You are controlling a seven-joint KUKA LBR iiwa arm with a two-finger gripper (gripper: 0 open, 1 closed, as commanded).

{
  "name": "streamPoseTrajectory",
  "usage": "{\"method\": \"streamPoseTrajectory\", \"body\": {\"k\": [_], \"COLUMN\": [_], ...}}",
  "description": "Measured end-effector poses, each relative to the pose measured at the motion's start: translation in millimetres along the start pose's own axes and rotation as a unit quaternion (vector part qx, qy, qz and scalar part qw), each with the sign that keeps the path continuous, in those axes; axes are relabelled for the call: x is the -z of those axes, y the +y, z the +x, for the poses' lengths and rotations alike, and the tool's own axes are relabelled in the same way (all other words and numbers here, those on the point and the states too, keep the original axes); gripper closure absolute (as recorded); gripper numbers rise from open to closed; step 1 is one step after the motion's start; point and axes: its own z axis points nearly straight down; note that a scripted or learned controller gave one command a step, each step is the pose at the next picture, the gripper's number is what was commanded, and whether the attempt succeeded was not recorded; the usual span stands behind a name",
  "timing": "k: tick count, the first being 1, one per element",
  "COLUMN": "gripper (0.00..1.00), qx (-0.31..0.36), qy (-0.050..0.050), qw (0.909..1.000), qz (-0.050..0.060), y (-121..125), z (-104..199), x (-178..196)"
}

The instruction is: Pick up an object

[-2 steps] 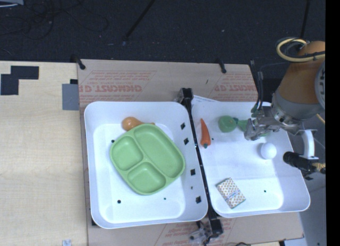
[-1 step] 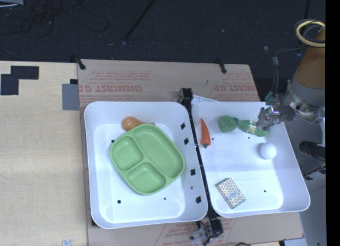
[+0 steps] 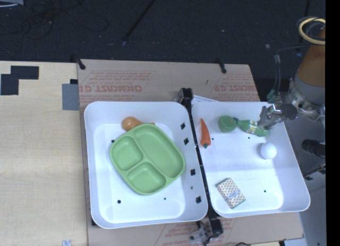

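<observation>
Left bin (image 3: 101, 117): a glossy green three-compartment plate (image 3: 147, 159) lies near centre, with a rounded orange item (image 3: 131, 123) touching its far edge. Right bin (image 3: 289, 184): a tapered orange carrot (image 3: 204, 132) lies along the left wall; a patterned flat box (image 3: 230, 192) sits near the front edge; a smooth white ball (image 3: 268, 151) rests toward the right wall. A green soft toy (image 3: 236, 125) lies at the far edge. The pincer (image 3: 269, 117) hangs at the toy's right end; whether it is gripping cannot be told.

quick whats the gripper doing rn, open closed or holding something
Gripper: at the right bin's far right edge, right by the green object. Cannot be told whether it is open, closed, or holding anything.
</observation>
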Motion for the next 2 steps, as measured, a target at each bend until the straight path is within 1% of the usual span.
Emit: {"method": "streamPoseTrajectory", "body": {"k": [1, 2], "gripper": [1.0, 1.0], "qx": [0.003, 0.003], "qy": [0.001, 0.001], "qw": [1.0, 1.0], "qz": [0.002, 0.001], "y": [-10.1, -17.4], "z": [49.1, 97.3], "x": [-13.3, -7.6]}}
